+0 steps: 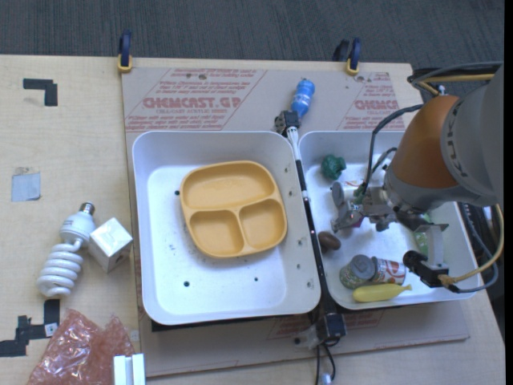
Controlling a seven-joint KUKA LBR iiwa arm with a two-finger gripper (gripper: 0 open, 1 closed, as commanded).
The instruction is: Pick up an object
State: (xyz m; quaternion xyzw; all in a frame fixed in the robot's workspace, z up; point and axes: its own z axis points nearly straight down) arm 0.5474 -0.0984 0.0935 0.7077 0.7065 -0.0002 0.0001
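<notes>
Brown and rounded, a small egg-like lump (pixel 329 240) is lying near the left wall of the right bin (pixel 461 283), and it is looking like the nearest candidate for the pick, since the end effector (pixel 350 213) is hanging just above and to the right of it. Whether that end effector is parted or closed I cannot tell; the metal parts are blurring together at the wrist, and nothing is visibly held. To do this step well, I judge the descent should be coming straight down over the lump, keeping off the bin wall beside it and off the can (pixel 370 270) lying close below it, with the closing squeeze going across the narrow width so the smooth curved surface is not slipping out. Other things are sharing that bin: a crumpled green object (pixel 333 166) toward the back, a yellow banana (pixel 381 293) lying along the front edge, touching or nearly touching the can. The left bin (pixel 156 215) is holding an orange divided tray (pixel 233 208), matte plastic with three compartments. Beyond the bins, on the counter (pixel 64 151), a white spiral bulb (pixel 64 257) is resting beside a white cube (pixel 111 242), with crinkled reddish wrap (pixel 76 351) at the front and a blue bottle (pixel 302 98) behind.
</notes>
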